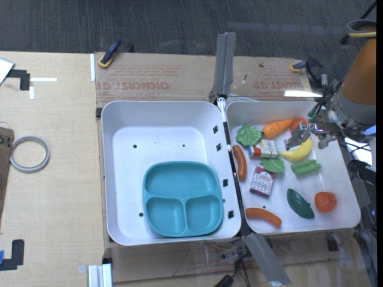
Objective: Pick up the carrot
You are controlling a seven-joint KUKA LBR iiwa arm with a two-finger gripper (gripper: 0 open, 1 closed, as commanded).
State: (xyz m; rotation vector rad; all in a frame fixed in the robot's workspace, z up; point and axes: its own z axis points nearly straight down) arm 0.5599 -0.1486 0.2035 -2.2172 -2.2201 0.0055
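Bench [48, 220] spread wide, and on it two white bins side by side. The left bin [119, 124] carries a teal tray [182, 199] with three compartments, sitting toward its near side. The right bin [347, 217] is crowded with toy food. In from the right comes the arm [359, 85], grey with its orange band, and its gripper [302, 135] hangs low over the far right part of that bin, right above the banana [297, 152]; fingers parted, nothing between them that I can see. The carrot [279, 127] lies at the far side of the right bin, just left of the gripper, between the leafy green [249, 136] and the fingers. Down the left wall, a sausage [240, 161]; another sausage [263, 217] near the front. A small carton [261, 181] mid-bin, a dark green pepper [299, 203], a tomato [325, 201] at the right. Out on the bench, a tape roll [27, 153].
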